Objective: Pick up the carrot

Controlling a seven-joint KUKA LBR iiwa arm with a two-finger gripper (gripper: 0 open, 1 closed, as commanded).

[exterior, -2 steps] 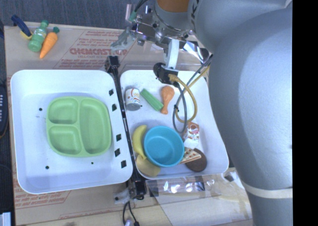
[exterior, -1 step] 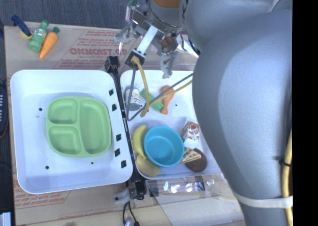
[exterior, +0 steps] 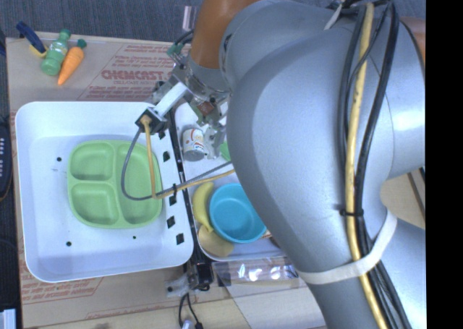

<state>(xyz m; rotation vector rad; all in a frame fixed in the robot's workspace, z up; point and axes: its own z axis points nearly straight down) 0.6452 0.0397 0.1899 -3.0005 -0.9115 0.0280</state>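
The carrot (exterior: pixel 70 64) is small and orange with a green top. It lies on the brown cardboard beyond the far left corner of the left bin (exterior: pixel 29 125), outside both bins. It touches a green toy bottle (exterior: pixel 54 56) on its left. My gripper (exterior: pixel 197 112) hangs under the orange wrist band (exterior: pixel 221 16), over the far end of the rim between the two bins and well to the right of the carrot. Nothing can be seen held in it. The arm's grey body hides most of the right bin (exterior: pixel 217 176).
A green divided plate (exterior: pixel 108 183) lies in the left bin. In the right bin I see a small can (exterior: pixel 193 143), a blue bowl (exterior: pixel 235 213) and a yellow banana-like piece (exterior: pixel 202 201). A blue and yellow item (exterior: pixel 30 37) lies left of the bottle. A cable (exterior: pixel 137 168) loops over the plate.
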